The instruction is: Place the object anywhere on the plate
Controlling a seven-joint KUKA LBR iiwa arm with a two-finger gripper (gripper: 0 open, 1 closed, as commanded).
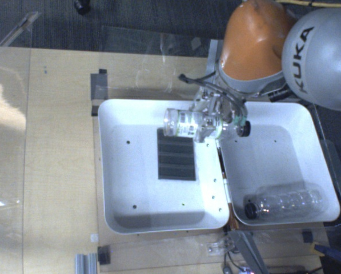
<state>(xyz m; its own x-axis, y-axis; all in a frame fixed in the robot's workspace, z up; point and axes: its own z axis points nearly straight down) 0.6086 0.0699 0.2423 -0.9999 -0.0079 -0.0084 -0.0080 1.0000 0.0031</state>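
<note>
Over the upper edge of the left bin (110, 170), near the divide between the two bins, the end effector (207, 121) sits with a small clear jar-like object (181, 123) lying on its side at its fingertips; the object appears to be gripped between the fingers, its body projecting toward the view's left. Directly below the object lies a dark rectangular ribbed plate (176, 154) — flat on the floor of the left bin, roughly centred, its upper edge partly overlapped in the view by the object. Whether the object touches the plate or is held clear above it cannot be determined from this angle. Grey arm (324, 56) with orange band (256, 36) enters from the view's right and covers the top of the right bin (316, 130). A clear plastic bottle (281, 203) with a dark cap lies on its side along the lower wall of the right bin — well apart from the end effector. Both bins rest side by side on a light wooden desk (50, 153), their inner rims touching. A transparent sheet or panel shows faint reflections across the left part of the desk.
</note>
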